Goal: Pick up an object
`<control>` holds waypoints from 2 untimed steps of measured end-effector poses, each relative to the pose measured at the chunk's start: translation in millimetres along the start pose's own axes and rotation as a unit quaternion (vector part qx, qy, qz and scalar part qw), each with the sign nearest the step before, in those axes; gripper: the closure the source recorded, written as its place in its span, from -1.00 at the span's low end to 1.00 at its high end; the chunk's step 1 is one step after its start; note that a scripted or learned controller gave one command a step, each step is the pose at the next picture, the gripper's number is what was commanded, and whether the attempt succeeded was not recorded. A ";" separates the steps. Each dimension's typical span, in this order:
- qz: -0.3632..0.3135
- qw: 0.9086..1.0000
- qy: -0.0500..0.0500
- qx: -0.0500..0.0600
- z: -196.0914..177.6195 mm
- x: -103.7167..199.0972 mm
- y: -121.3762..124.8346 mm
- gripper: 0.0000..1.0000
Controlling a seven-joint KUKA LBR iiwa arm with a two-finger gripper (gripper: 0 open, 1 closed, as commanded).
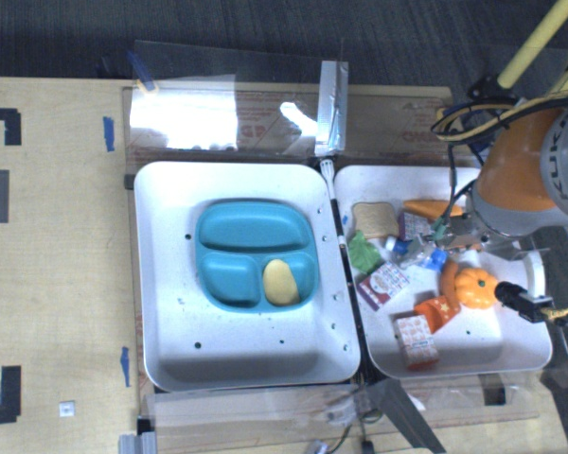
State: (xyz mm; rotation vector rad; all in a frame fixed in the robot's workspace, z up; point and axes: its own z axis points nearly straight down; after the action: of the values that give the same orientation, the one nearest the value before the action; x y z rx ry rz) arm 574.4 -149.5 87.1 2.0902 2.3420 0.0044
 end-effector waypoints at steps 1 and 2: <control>0.000 1.000 -0.001 -0.002 -11.3 -0.4 1.4 1.00; -0.004 1.000 0.000 -0.002 -100.1 82.8 -16.5 1.00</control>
State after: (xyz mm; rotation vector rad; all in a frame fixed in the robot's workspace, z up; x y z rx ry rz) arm 548.3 -69.2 187.1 2.0802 2.3486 0.0085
